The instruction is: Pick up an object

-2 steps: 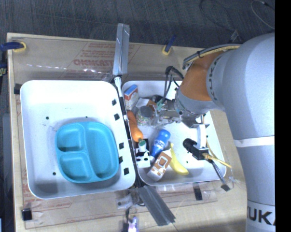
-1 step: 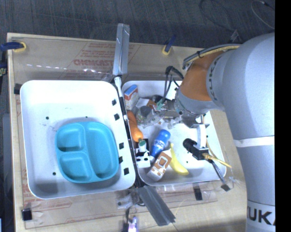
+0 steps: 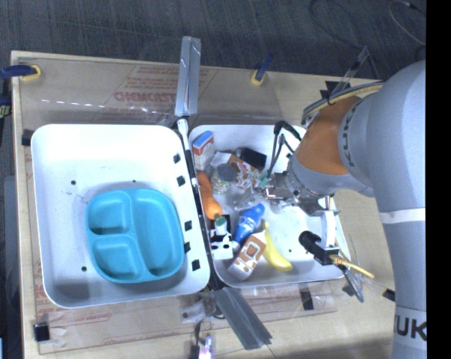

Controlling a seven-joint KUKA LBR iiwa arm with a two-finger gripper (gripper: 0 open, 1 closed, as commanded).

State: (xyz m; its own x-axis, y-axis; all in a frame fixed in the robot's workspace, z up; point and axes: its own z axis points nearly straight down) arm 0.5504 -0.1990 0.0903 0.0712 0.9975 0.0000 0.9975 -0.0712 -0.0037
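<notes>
Camera view, near to far: I see the banana [image 3: 277, 257] and blue bottle [image 3: 249, 223] at the right bin's [image 3: 285, 281] front. My claw [image 3: 272, 191] hangs low over the clutter just behind them, close to the bottle. Whether it's open I cannot tell. I judge I'm mid-reach; next comes closing, then lifting.

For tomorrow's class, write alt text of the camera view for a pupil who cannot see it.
A grey robot arm with an orange band reaches from the right into the right bin, crowded with small items including a banana, a blue bottle and a carrot. The left bin holds a blue divided plate.
</notes>
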